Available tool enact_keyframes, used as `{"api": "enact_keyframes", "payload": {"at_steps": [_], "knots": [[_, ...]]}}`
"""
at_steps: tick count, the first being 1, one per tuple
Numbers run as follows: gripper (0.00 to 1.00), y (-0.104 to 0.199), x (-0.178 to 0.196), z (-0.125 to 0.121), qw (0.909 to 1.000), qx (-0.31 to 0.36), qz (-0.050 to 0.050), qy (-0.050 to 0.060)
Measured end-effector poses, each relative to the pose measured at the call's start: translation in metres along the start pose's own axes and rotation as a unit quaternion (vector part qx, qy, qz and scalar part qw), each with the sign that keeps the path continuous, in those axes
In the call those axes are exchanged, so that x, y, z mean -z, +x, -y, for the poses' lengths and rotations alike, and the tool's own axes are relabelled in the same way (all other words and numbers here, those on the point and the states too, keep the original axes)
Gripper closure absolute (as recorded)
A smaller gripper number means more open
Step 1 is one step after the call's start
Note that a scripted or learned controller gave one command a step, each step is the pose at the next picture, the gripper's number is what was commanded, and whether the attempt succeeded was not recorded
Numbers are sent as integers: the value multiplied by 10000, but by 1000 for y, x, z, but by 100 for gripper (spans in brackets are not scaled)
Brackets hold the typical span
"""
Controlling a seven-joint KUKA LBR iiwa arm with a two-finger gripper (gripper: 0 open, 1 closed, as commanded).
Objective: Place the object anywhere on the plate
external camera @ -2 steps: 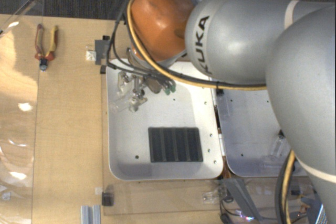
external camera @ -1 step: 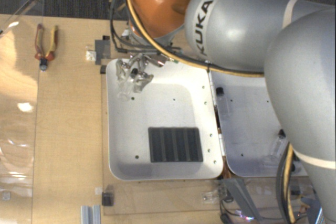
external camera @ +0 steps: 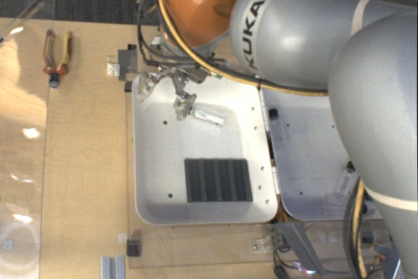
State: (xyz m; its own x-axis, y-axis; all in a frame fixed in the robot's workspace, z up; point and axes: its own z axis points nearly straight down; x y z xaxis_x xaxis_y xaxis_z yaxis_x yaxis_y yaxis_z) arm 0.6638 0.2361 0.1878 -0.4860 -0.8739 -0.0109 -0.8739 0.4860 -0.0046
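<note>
A small clear, block-like object [external camera: 208, 117] lies on the floor of the left bin [external camera: 150, 206], in its upper half. The dark ribbed plate [external camera: 218, 180] rests flat in the same bin's lower half, below the object. My gripper [external camera: 165, 95] hangs over the bin's upper left corner, under the orange band. Its fingers stand apart, one near the bin's left wall [external camera: 145, 84] and one [external camera: 184, 105] just left of the clear object. Nothing sits between them. The gripper is open.
The right bin [external camera: 304, 140] lies beside the left one, largely covered by the grey arm. Red-handled pliers [external camera: 57, 55] rest on the wooden bench at upper left. A small dark block [external camera: 134, 246] sits below the left bin.
</note>
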Motion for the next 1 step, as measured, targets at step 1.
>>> {"api": "enact_keyframes", "payload": {"at_steps": [1], "knots": [[0,0,0,0,10000,0,0,0]]}}
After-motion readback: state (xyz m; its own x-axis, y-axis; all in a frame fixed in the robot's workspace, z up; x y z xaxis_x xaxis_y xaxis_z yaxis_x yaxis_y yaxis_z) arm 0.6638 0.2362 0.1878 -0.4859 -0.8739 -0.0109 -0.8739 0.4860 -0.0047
